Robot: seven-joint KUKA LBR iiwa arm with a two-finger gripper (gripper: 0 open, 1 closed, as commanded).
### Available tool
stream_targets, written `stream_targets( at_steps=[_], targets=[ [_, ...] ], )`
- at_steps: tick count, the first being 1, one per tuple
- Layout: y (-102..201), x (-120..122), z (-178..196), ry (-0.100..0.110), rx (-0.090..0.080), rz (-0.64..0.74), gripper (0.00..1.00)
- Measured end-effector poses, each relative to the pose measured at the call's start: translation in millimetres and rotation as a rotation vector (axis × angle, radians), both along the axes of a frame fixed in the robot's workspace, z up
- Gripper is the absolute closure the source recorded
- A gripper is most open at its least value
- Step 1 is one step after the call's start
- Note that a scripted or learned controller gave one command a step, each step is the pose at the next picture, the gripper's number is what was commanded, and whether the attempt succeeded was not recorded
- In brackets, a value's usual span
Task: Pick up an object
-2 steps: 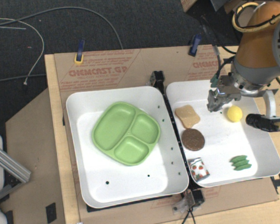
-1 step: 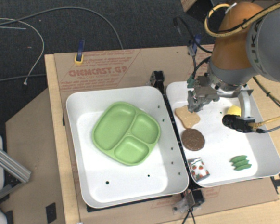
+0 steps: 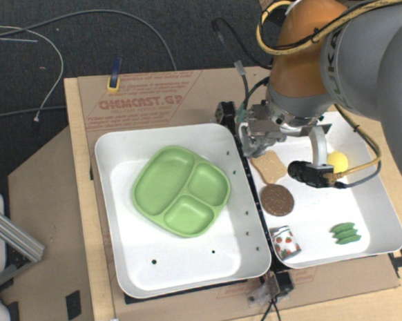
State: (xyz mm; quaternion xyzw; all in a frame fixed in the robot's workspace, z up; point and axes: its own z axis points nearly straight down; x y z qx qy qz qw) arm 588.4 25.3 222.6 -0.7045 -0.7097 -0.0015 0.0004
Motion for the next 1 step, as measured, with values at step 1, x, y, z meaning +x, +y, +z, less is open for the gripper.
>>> stream_targets(
  at_steps=[1],
  targets=[
    [45.7,9.2,-6.0,0.001,0.000,-0.002,1.00]
  ],
)
